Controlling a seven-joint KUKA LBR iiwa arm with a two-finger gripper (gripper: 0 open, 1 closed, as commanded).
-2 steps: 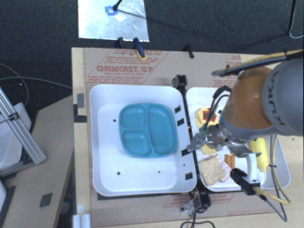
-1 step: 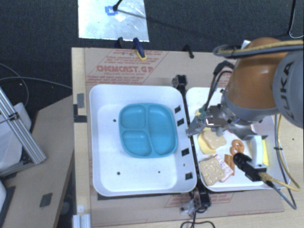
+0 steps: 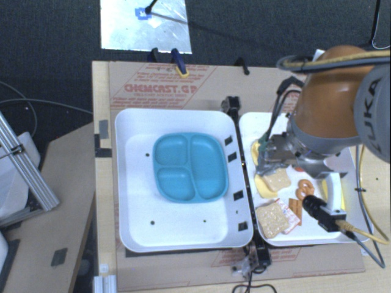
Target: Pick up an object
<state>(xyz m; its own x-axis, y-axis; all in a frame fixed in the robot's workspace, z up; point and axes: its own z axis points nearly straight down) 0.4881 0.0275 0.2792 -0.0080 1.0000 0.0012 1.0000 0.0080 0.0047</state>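
Camera view, right of frame: gripper (image 3: 267, 157) low in right bin (image 3: 249, 124), over toast (image 3: 276, 180). Finger state impossible to tell. Blue tray (image 3: 189, 166) in left bin (image 3: 131, 163).

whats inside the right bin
Toy food in the right bin: two toast slices, a pretzel, something yellow. The arm covers the bin's upper part.

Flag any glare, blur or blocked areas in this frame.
Camera view: glare on the foil sheet up top; the arm, close to the lens, looks soft and hides part of the right bin; the blue tray and left bin are evenly lit.
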